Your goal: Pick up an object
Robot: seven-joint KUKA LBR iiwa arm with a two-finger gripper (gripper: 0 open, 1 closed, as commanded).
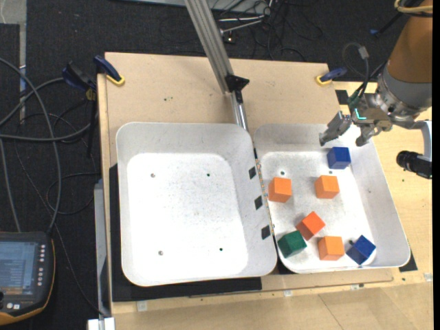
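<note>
Hovering at right bin's [385, 184] far edge, pincer [348, 133] is spread open, holding nothing. Nearest obj: blue cube [338, 157], just below the tips, slightly toward cam; needs short drop.

No readable text, labels, brand names or numbers anywhere, handheld control pendant [20, 273] at lower left with lit screen, its contents too small to read
</note>
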